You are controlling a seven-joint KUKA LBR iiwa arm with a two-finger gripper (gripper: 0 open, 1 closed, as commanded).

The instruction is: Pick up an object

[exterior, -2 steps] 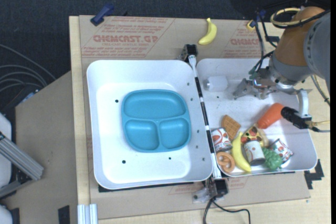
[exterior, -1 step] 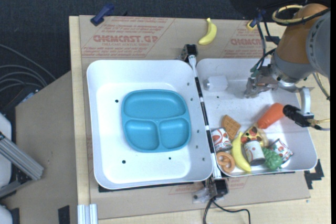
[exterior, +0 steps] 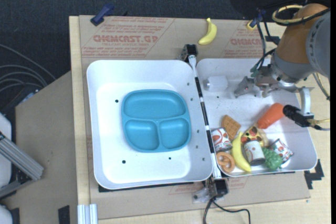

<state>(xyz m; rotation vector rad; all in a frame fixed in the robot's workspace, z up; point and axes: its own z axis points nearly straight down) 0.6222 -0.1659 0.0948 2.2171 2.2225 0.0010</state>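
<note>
Blue plastic marks the left bin point(exterior: 100, 113): a three-compartment tray point(exterior: 156, 119) is laid near its middle, with bare white floor all round it. A yellow toy banana point(exterior: 208, 32) is seen outside the bins, on the brown board point(exterior: 131, 36) beyond their far edges, near the point where the two bins meet.

In the right bin point(exterior: 310, 157), a small pale block point(exterior: 216, 83) is found by the far left corner. The toys are gathered toward the near edge: a waffle-patterned biscuit point(exterior: 230, 125), a red-and-white packet point(exterior: 220, 139) just beside the left wall, a pretzel point(exterior: 226, 161) at the near left corner, a second banana point(exterior: 239, 152) lying against it, a small can point(exterior: 254, 151), a green leafy piece point(exterior: 273, 158) and an orange carrot point(exterior: 270, 116) further right.

The gripper point(exterior: 251, 86) is lowered into the far part of the right bin, apart from the toys. Its grey fingers point(exterior: 242, 88) are spread a little, and nothing is held between them.
</note>
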